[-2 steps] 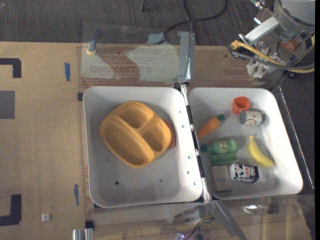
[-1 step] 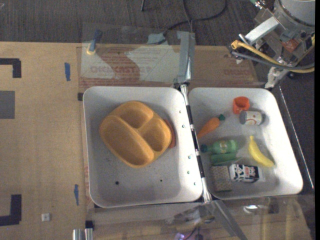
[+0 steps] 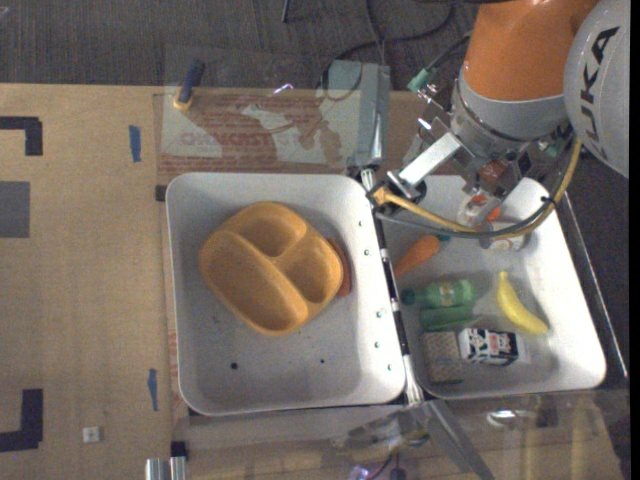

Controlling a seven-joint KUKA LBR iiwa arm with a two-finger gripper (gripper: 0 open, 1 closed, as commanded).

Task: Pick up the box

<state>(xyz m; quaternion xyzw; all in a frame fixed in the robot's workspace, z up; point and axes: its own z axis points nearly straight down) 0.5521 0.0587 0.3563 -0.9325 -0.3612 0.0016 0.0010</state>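
Hovering over right bin (image 3: 585,348), gripper (image 3: 480,208) above box (image 3: 490,346).

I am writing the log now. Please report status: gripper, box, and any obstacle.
Gripper above right bin, far end; fingers unclear. Box lies free at bin's near side. Banana and green bottle close beside it.

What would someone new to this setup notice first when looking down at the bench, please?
Probably the yellow divided plate, lying alone in the left bin. Next comes the grey and orange arm, looming over the far end of the right bin. Below it, the right bin holds a carrot, a green bottle, a banana and the box near the front.
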